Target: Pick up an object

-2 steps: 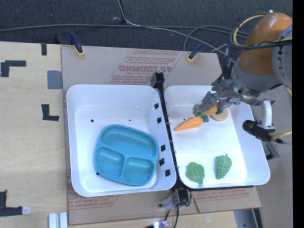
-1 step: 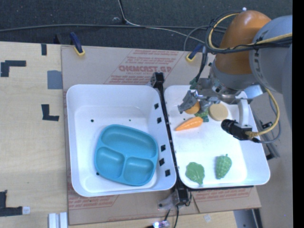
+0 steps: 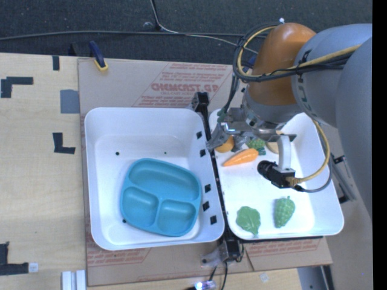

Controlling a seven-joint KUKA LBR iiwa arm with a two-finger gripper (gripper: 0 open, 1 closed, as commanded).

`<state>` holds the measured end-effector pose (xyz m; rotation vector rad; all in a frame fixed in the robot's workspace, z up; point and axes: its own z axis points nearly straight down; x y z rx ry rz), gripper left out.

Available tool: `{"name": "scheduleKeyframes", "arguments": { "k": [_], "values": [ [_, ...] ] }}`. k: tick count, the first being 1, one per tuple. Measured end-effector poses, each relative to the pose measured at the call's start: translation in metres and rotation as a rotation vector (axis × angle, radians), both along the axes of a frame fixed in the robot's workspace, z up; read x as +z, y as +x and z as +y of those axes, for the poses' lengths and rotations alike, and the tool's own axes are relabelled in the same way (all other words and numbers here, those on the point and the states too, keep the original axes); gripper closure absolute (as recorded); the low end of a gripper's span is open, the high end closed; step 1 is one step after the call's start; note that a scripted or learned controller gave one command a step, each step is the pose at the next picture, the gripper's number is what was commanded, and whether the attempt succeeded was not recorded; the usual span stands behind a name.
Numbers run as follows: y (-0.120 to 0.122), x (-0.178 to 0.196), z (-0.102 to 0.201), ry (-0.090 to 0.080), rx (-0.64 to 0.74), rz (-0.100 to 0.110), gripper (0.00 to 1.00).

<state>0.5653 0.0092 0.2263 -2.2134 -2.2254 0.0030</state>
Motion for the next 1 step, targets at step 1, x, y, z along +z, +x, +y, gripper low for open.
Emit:
{"name": "scheduleKeyframes", "arguments": {
  "k": [1],
  "values": [
    [-0.0042,-0.0121,0.053,0.0,0.001,0.0,1.0]
  ]
}}
